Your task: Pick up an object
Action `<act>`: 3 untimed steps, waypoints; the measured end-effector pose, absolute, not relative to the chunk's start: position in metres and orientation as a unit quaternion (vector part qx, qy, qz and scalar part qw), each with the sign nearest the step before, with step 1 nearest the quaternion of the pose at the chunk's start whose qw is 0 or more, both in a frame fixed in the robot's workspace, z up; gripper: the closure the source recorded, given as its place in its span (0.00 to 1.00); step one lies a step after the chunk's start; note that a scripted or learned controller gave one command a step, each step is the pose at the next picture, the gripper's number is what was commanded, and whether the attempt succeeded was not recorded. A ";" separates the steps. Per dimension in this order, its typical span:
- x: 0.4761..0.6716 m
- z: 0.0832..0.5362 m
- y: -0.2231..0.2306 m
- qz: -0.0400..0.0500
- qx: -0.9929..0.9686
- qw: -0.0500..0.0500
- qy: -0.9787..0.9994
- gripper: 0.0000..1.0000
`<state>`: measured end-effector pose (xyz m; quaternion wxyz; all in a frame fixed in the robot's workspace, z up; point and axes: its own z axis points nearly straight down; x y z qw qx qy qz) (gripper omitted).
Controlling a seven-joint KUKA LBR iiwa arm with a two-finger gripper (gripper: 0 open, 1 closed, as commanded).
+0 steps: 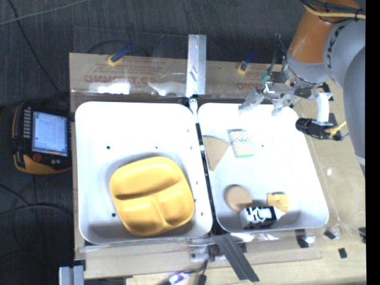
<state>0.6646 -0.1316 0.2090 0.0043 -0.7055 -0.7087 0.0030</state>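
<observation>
- The arm [323, 34], grey with an orange band, is reaching in over the far right corner of the bench.
- The left bin [95, 159] is holding a yellow divided tray [152, 193], which is lying toward its near edge.
- The right bin [297, 165] is carrying the small items.
- The gripper [267, 101] is hovering over the right bin's far edge with its two fingers spread apart and nothing between them.
- A speckled white box [241, 142] is lying near the middle of the right bin, closer to its far edge.
- A tan disc [236, 196], a black-and-white object [259, 215] and a yellow block [278, 200] are clustering by the right bin's near edge.
</observation>
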 end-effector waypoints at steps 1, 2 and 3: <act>0.649 0.099 -0.131 0.003 -0.687 0.003 -0.727 0.00; 0.648 0.103 -0.130 0.005 -0.687 0.008 -0.727 1.00; 0.647 0.219 -0.049 0.004 -0.718 0.003 -0.697 1.00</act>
